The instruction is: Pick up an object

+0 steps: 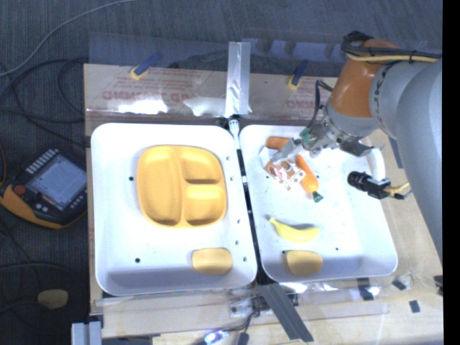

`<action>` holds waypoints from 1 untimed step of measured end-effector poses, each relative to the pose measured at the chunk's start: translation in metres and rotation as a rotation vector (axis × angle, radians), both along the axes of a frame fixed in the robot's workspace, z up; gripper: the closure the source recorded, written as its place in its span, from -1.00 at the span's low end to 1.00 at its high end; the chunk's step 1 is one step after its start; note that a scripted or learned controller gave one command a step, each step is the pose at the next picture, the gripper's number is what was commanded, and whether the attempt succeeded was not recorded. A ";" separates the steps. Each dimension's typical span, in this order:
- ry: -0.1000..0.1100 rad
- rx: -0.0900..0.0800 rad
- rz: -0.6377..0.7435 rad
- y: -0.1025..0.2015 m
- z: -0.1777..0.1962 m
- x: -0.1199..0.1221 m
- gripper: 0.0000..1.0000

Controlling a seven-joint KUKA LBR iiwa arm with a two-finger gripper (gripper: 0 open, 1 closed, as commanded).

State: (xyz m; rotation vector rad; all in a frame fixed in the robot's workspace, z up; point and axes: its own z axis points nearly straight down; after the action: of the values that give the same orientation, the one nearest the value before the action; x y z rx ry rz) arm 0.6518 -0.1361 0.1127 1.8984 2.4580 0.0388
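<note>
Noted at 3 o'clock of the view: grey arm [420, 113] with orange band, cut off by the right edge. Gripper [305, 144] seen low over the right bin [359, 236], at that bin's 11 o'clock; cannot tell whether clenched or released, and nothing visibly grasped. Just beneath and beside it, a tight cluster: carrot [308, 176] lying aslant, orange with a green tip toward 5 o'clock, touching a small red-and-white item [282, 169] at its 9 o'clock, identity unclear; a further orange piece [276, 143] at 11 o'clock, partly hidden. Toward 6 o'clock of the same bin, yellow banana [293, 229], curved, lying flat, well apart from the cluster; below it a tan rounded block [304, 262] by the near rim. In the left bin [115, 214], a yellow divided tray [181, 185] at centre and a second tan block [212, 260] at 5 o'clock. Bench set on dark carpet; handheld pendant [43, 187] at 9 o'clock on the floor. Black fitting [368, 184] at the right bin's 3 o'clock, nature unclear.
</note>
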 end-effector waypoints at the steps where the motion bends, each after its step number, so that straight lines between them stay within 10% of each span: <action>1: 0.043 0.003 -0.276 -0.017 0.031 0.016 -1.00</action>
State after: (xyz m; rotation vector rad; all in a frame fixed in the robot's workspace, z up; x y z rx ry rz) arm 0.6682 -0.1531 0.1440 2.2427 2.1966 -0.0060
